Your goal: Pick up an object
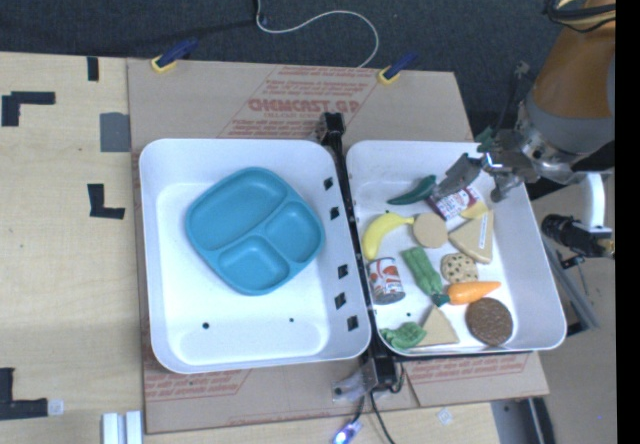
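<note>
1. So the right bin [520, 232] is full of little toy food, and the left bin [165, 232] has a blue divided plate [255, 229] sitting in its middle.
2. The gripper [487, 170] hangs over the far right corner of the right bin. Its two fingers look spread apart with nothing between them, as far as I can see.
3. The closest target is a small dark red packet [453, 202], lying just toward the bin's middle from the fingertips, near the far edge. My guess is it's light and a bit crinkly, so pinch it across its short sides rather than flat on top.
4. Right beside it are a green pepper [412, 191], a round tan cookie [430, 230] and a cheese wedge [478, 235]. These probably are hard plastic, light and a bit slippery.
5. The banana [381, 230] lies by the bin's left wall and the little can [386, 279] sits nearer the front. The can should be stiff and easy to grab across its sides.
6. A carrot [472, 291] and a brown disc [489, 320] sit toward the near right corner, well away from the gripper.
7. Everything is crowded, so bumping a neighbour seems likely.
</note>
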`<state>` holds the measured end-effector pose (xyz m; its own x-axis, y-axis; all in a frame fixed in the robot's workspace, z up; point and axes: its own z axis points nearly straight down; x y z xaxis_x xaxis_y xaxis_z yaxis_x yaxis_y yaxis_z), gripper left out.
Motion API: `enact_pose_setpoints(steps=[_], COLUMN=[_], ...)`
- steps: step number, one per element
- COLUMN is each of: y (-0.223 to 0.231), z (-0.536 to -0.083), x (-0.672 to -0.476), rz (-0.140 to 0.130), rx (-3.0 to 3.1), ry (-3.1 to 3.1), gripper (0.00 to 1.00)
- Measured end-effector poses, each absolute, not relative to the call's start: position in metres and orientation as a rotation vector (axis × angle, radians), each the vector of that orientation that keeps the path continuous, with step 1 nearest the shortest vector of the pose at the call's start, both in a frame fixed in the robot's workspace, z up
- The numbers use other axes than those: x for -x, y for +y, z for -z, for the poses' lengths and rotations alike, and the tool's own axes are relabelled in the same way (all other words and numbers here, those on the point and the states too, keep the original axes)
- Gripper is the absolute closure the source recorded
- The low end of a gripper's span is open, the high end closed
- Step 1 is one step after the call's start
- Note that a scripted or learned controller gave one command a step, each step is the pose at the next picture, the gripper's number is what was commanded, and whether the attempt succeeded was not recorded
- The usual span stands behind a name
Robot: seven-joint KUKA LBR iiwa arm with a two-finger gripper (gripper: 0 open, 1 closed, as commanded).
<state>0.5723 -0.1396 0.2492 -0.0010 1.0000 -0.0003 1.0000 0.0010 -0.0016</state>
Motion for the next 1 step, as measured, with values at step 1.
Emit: enact_pose_setpoints(steps=[1], y=[-0.1100], z=[-0.3587], x=[-0.5329], rz=[0.008], rx=[2.221], ry=[-2.230], gripper=[0.00])
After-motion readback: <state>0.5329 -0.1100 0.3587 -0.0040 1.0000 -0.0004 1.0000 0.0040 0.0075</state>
